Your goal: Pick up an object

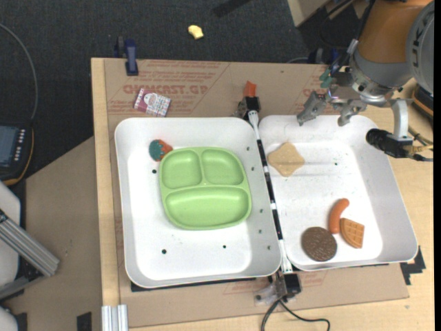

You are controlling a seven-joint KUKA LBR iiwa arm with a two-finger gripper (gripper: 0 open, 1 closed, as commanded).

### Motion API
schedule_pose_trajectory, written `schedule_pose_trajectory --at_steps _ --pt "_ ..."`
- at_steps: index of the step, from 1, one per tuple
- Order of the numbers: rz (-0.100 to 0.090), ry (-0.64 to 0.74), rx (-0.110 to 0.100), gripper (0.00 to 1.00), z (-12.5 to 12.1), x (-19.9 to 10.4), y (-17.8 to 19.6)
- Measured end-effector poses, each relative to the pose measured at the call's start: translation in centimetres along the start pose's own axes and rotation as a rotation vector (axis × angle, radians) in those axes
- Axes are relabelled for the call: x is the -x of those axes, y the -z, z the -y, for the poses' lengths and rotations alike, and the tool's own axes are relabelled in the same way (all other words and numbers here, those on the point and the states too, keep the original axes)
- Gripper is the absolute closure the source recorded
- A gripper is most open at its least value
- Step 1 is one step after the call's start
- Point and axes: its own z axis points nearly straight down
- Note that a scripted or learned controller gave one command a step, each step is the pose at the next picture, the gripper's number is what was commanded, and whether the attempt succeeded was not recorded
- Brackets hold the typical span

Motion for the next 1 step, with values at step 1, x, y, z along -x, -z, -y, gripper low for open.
schedule_pose_trajectory --at_steps 1 --pt "-0.003 -0.006 -0.010 0.00 2.70 2.78 -14.50"
